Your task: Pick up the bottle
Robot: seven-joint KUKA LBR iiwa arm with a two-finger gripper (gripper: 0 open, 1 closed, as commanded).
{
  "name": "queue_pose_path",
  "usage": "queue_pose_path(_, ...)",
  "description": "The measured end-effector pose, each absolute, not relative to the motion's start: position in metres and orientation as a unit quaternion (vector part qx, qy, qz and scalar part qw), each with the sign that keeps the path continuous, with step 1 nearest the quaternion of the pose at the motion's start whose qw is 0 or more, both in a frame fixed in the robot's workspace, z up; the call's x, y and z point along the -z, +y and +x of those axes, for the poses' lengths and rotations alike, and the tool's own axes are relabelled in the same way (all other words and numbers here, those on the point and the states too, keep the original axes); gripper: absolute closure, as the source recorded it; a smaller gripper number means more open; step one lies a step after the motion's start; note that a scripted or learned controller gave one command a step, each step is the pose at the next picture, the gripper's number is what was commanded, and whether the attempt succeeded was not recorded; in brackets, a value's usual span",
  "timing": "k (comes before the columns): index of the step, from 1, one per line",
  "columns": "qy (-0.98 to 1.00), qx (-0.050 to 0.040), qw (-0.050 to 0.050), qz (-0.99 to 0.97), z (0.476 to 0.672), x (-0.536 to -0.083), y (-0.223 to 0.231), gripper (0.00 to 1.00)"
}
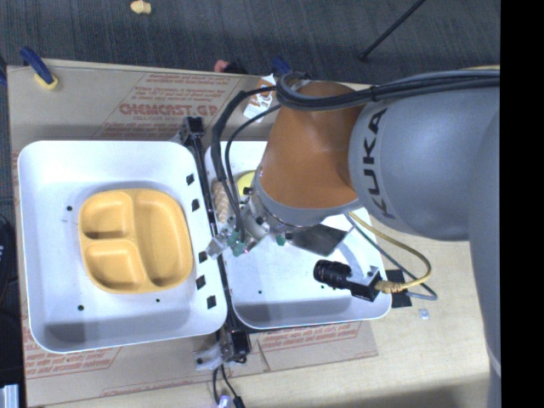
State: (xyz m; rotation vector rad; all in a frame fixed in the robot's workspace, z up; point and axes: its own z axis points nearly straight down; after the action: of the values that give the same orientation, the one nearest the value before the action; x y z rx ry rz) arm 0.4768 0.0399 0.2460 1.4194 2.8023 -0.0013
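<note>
Camera view | arm (357,168) low over right bin (289,313) | bottle hidden | gripper (240,240) state: cannot tell | you should confirm a grasp before lifting slowly

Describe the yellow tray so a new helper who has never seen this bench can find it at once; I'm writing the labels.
Start from the two white bins on the bench and take the left bin, away from the grey and orange arm. The yellow tray lies flat in its middle. It is a rounded, pale yellow dish split into three compartments.
</note>
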Motion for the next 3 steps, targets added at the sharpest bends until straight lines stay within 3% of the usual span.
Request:
queue_pose_path(2,0.966,0.0014,-0.003,0.258,0.476,-0.232,0.085,1.0)
queue_pose_path(3,0.988,0.0011,-0.002,0.153,0.476,-0.191,0.096,1.0)
